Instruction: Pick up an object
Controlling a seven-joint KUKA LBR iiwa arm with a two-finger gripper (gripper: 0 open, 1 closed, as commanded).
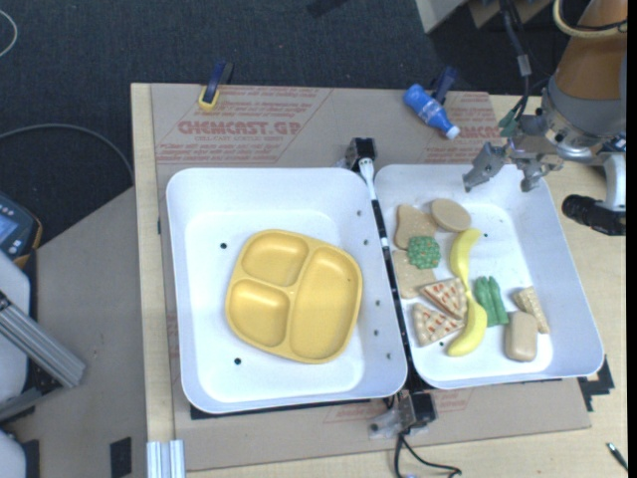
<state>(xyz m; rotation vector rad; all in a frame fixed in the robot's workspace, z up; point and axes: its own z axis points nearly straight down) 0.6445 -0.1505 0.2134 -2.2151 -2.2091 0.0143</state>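
Nearest us, toy food (pixel 468 297) lies heaped in the right bin (pixel 567 267), ready for picking. At one o'clock from it we note the gripper (pixel 506 170), fingers spread and empty, poised above the rim.

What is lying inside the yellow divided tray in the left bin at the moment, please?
The three compartments of the yellow tray show only bare yellow plastic. It sits in the left bin, hiding the bin floor beneath it.
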